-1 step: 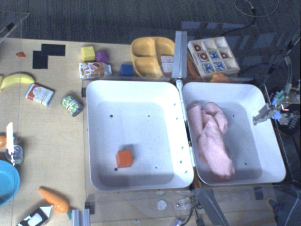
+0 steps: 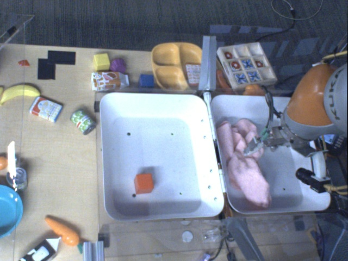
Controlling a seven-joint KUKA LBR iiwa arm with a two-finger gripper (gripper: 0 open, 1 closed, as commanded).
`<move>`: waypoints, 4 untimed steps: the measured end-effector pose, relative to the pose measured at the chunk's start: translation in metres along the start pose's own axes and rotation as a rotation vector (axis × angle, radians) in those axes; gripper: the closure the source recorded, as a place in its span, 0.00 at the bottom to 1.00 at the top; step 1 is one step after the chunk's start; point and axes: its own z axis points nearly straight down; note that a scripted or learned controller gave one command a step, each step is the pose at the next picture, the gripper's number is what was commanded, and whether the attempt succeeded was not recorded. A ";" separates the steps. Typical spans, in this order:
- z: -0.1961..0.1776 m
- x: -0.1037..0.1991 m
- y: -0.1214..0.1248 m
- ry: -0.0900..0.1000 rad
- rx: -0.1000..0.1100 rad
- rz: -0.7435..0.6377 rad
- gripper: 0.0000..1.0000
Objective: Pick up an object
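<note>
A slanted overhead view of a wooden bench with two shallow white bins side by side at centre. The left bin (image 2: 163,105) holds a small orange block (image 2: 144,183) near its lower left corner. The right bin (image 2: 283,197) holds a crumpled pink cloth (image 2: 243,165) along its left side, running from the upper part of the bin down toward the lower edge. The grey arm with its orange band (image 2: 309,99) enters from the right of the frame, and its gripper (image 2: 255,144) sits low over the upper right part of the cloth, touching or just above it; the fingers are too small and blurred against the cloth to tell whether they are spread, closed, or pinching the fabric. Above the bins, along the top of the bench, are a yellow divided tray (image 2: 175,65) and a tic-tac-toe board (image 2: 246,64). To the left of the tray lie a yellow cube (image 2: 101,61), a purple piece (image 2: 118,65), a blue block (image 2: 145,80) and a small carton (image 2: 110,81). At the far left are a banana (image 2: 19,93), a small box (image 2: 45,109) and a green can (image 2: 82,120). In the lower left corner sit a blue plate (image 2: 10,210) and a carrot (image 2: 63,230).
</note>
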 end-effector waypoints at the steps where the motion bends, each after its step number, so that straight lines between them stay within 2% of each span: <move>1: 0.015 0.026 0.019 -0.004 -0.011 -0.073 0.00; 2: 0.014 0.012 -0.012 -0.006 -0.015 -0.099 0.00; 3: 0.002 0.013 -0.008 -0.006 -0.025 -0.103 1.00; 4: -0.073 0.033 0.025 -0.003 -0.006 -0.151 1.00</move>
